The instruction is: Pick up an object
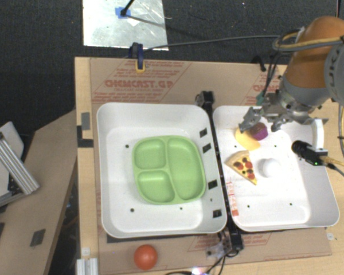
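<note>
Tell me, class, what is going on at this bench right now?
A grey robot arm with an orange band reaches into the right white bin. Its tool hangs just above a small purple object and a yellow piece. A toy pizza slice and a white ball lie nearby. The left white bin holds a green divided tray.

Arm (pixel 327 50) cut off at right edge; gripper (pixel 262 119) partly hides purple object (pixel 258 132) and yellow object (pixel 243 138).

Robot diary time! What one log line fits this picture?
tool: over right bin | nearest: purple toy, yellow piece | pizza slice: untouched | hold: unconfirmed
</note>
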